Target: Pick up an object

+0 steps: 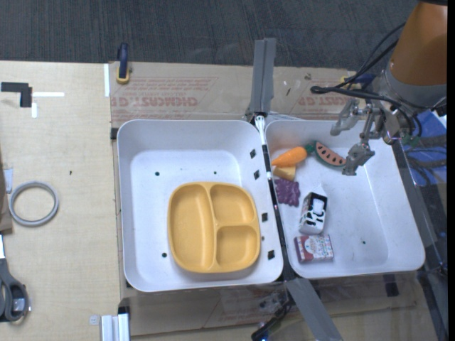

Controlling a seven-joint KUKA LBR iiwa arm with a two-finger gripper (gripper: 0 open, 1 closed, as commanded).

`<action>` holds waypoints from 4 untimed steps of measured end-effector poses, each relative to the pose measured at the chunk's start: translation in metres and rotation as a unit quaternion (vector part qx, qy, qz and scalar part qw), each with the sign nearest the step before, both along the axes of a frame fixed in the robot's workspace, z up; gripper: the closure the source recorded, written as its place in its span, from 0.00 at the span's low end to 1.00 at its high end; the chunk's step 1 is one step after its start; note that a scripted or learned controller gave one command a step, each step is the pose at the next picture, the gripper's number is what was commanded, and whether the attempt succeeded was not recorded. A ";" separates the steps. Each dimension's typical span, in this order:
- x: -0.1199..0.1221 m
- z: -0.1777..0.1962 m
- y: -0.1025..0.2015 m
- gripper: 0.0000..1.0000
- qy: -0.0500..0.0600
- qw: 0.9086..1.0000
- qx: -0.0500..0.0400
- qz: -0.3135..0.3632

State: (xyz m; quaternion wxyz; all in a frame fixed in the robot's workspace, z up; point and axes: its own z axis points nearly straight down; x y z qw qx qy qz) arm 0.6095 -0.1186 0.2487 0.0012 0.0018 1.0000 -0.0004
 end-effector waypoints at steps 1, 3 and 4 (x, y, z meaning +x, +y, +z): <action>0.028 -0.104 -0.055 0.00 0.000 0.996 0.000 -0.086; 0.040 -0.121 -0.068 0.00 -0.001 0.837 0.001 -0.547; 0.041 -0.111 -0.066 1.00 -0.002 0.838 0.000 -0.545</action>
